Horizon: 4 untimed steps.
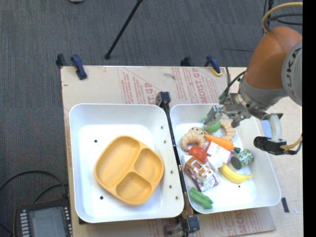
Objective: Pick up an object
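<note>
My gripper [222, 118] hangs over the far part of the right bin [266, 191], its fingers spread open with nothing between them. Just below its left finger lies a small green item [213, 127]. Close by are a beige ring [229, 131], an orange carrot [220, 142], a beige pretzel-like piece [191, 137], a red tomato [198, 153], a white packet [218, 155], a dark green can [242, 158], a yellow banana [235, 175], an orange and purple carton [201, 174] and a green pod [200, 197].
A yellow three-compartment plate [129, 169] lies in the left bin [81, 132]. A black divider bar [174, 147] runs between the bins. The arm's black side fitting [269, 144] juts over the right bin's right rim. Blue clamps [79, 65] hold the board's far edge.
</note>
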Motion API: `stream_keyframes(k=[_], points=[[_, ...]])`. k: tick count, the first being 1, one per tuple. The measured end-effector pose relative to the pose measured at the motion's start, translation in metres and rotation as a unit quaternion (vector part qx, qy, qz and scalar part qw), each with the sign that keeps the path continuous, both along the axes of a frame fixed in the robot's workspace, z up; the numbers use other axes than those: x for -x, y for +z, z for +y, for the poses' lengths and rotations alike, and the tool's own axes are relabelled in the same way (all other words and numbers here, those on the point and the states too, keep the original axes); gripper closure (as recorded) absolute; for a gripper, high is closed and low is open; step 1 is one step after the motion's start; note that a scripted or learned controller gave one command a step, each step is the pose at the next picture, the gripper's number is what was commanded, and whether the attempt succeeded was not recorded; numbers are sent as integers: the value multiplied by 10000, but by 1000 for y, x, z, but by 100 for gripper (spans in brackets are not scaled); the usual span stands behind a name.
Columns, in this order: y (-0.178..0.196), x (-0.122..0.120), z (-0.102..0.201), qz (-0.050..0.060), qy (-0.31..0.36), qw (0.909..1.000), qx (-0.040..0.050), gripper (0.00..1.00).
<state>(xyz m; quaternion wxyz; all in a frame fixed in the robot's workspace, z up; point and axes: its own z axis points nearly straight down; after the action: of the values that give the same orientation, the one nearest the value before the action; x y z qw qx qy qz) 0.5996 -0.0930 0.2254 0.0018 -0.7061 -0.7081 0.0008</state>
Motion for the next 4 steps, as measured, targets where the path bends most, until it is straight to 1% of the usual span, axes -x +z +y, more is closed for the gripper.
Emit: stream_keyframes(k=[1,2,3,4], points=[[-115,41,-8,-7,-14,10000,-2,0],[-137,88,-6,-30,-36,10000,30,0],[-139,104,-9,0,-20,10000,-3,0],[-139,37,11,-1,-7,10000,-2,0]])
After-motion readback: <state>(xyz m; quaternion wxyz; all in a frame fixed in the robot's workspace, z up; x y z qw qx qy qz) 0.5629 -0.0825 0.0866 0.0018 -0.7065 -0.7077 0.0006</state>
